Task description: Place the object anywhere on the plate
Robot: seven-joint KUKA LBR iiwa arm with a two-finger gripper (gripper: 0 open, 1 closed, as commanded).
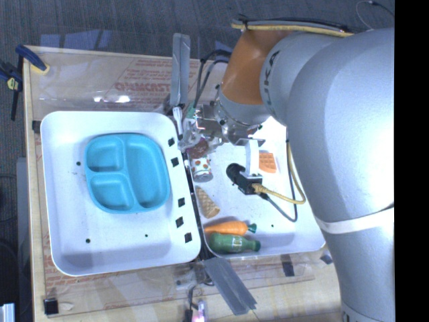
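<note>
Lying nearest the camera in the right bin (305,237), at about five o'clock from the middle of the picture, are a green bottle (236,244) and, touching its far side, an orange carrot (228,229), both on their sides along the bin's near wall. Just beyond them, toward the wall shared by the two bins, rests a tan waffle cone (207,203). At nine o'clock from these, in the left bin (67,247), sits the blue plate (127,172) with three compartments, all of them bare. Farther back in the right bin, at twelve o'clock from the cone, a small brown can (200,164) stands close against the shared wall, directly under the gripper (196,141). The gripper's tips are at the can's top, but whether they are apart, together or clamped on it cannot be made out. At three o'clock from the can lies an orange and white packet (266,162). The grey arm (335,113) with its orange band (247,66) fills the far right
</note>
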